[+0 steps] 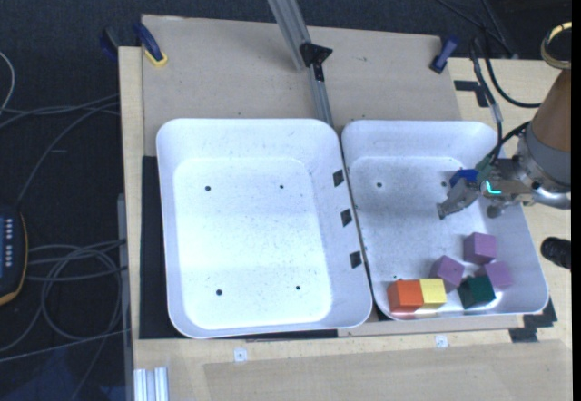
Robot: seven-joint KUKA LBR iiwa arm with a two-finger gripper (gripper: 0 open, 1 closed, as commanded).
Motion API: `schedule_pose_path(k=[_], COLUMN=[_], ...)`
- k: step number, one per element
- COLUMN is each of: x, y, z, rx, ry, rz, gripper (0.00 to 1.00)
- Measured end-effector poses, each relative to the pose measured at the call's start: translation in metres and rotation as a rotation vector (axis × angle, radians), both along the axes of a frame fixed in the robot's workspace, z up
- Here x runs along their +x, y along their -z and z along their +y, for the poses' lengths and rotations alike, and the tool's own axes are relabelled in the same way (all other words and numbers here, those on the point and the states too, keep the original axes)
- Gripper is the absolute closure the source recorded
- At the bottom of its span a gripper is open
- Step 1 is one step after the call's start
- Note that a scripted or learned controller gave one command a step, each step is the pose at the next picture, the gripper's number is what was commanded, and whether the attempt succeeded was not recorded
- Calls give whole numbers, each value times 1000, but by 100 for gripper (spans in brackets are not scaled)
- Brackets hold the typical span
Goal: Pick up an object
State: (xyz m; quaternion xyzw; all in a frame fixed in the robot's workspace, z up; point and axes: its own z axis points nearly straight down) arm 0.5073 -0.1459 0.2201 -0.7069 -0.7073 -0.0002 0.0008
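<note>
A grey robot arm reaches into the right bin (pixel 399 150), its gripper (pixel 457 201) hovering over bare floor just above a cluster of small blocks; whether the gripper is apart or together cannot be told at this angle, and nothing is seen between its tips. The candidates lie huddled in the bin's near corner: an orange block (pixel 407 294) touching a yellow block (pixel 433 291), a dark green block (pixel 476 291), and three purple blocks (pixel 481 247) beside them. The left bin (pixel 182 141) sits alongside. The risk is in the crowding: a descent onto touching blocks could push them apart or against the bin wall instead of seating one cleanly, and the gripper may close on air.
</note>
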Motion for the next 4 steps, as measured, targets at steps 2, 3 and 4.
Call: schedule_pose_path(k=[2, 3, 4], x=[1, 0, 2], y=[112, 121, 110], z=[10, 11, 11], rx=[1, 1, 0], ry=[1, 0, 0], rz=[7, 3, -2], gripper=[0, 0, 100])
